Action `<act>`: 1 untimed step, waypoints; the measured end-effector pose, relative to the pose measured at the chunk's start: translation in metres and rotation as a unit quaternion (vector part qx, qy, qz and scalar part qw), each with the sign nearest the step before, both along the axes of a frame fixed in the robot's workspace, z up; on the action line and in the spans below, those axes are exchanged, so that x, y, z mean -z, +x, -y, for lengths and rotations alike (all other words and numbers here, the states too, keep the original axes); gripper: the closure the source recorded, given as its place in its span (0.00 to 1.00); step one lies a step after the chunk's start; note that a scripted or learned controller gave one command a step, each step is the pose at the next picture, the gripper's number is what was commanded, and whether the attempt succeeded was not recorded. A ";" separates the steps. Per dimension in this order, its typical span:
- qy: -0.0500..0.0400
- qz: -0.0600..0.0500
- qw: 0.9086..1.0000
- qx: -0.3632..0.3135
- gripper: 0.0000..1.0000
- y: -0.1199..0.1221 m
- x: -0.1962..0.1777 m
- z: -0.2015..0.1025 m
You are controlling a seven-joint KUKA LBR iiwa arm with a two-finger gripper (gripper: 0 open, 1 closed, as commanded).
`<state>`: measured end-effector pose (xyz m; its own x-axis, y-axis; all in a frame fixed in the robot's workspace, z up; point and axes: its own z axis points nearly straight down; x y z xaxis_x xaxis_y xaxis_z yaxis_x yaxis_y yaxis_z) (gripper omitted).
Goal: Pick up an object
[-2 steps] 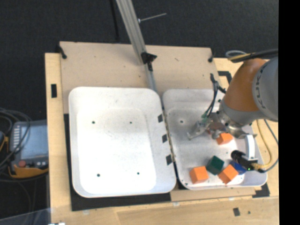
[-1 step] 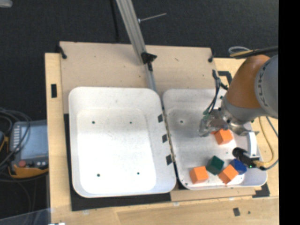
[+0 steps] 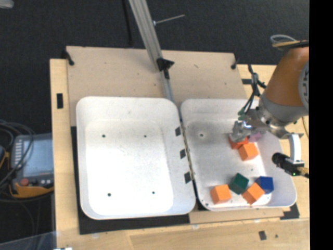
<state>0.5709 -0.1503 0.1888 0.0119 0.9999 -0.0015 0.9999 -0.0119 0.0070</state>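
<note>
The counter [image 3: 130,72] carries two shallow white bins side by side. The left bin [image 3: 130,155] sits toward the left half, and a grey metal rail [image 3: 148,30] slants down from the top to a point just above the seam between the bins. The right bin [image 3: 208,155] holds the loose blocks, which I count as six or so: three clearly orange, one green, one blue, and what may be a pinkish one. Along the bin's near edge lies an orange block [image 3: 221,193]; just right of it sits a dark green block [image 3: 240,183], touching a second orange block [image 3: 254,192], with a blue block [image 3: 265,184] just beside that one at the far right of the cluster. Further up the bin, well apart from that group, a third orange block [image 3: 248,151] lies directly below the hand [image 3: 240,133], with a reddish edge showing at its upper left. A small pinkish piece [image 3: 256,136] shows just beside the hand, too blurred to identify with confidence. The grey arm with its orange band [image 3: 289,79] reaches in from the right, the hand low over the bin; whether it is spread or closed cannot be told from this angle.
</note>
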 end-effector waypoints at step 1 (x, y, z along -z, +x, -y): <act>0.000 0.000 1.000 -0.004 1.00 -0.006 -0.048 -0.001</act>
